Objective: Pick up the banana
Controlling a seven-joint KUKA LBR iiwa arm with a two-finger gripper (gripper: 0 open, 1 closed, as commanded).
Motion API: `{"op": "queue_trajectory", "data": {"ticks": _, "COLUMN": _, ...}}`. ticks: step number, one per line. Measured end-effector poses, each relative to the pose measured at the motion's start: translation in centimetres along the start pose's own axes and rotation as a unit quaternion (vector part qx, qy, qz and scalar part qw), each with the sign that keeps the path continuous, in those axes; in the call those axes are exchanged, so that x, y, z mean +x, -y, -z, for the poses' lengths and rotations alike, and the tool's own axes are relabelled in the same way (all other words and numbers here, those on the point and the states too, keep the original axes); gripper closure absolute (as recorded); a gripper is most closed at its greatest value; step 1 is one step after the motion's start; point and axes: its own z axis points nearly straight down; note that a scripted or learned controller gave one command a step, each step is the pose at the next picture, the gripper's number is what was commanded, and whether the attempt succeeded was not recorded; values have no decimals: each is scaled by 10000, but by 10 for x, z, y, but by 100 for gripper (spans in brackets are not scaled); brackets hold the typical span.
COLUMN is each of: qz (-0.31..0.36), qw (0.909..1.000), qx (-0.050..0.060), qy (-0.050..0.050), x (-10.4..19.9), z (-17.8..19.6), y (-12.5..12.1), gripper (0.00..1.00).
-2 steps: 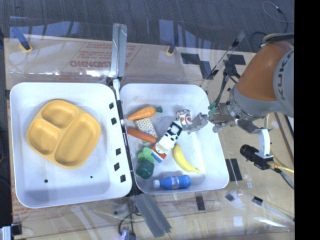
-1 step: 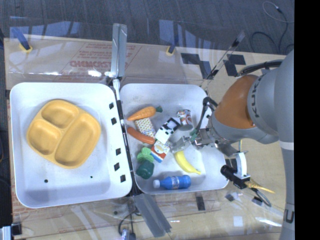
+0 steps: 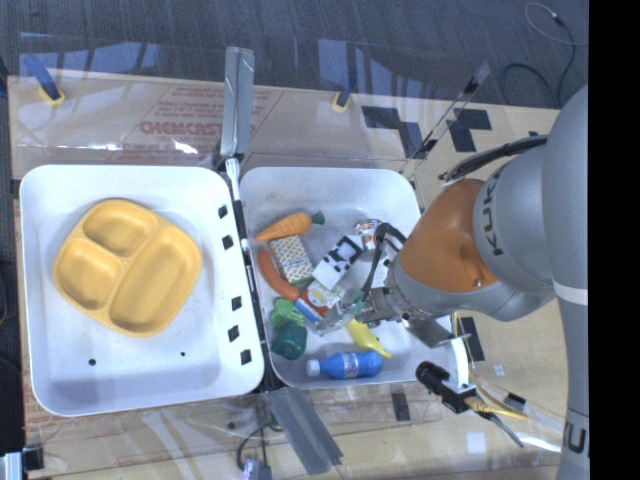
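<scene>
Camera view findings: my two-finger pincer [image 3: 362, 306] is down in the right shallow white plastic bin [image 3: 400, 190], among the clutter; whether it is parted or closed, I cannot tell. The small yellow curved banana [image 3: 367, 337] lies just beside it on the bin floor, above the blue-labelled plastic bottle [image 3: 345, 366]. Judgement: pick not yet done; grasp and lift remain.

bench [image 3: 120, 138], two white bins [image 3: 40, 268]

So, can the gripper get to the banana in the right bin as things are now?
Probably yes. The gripper is low in the right bin, right by the banana, whose top is uncovered. A blue bottle and other items crowd it closely.
</scene>
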Motion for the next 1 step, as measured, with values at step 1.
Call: {"op": "queue_trajectory", "data": {"ticks": 1, "qz": 21, "qw": 10000, "qx": 0, "qy": 1, "x": 0, "z": 10, "y": 0, "gripper": 100}}
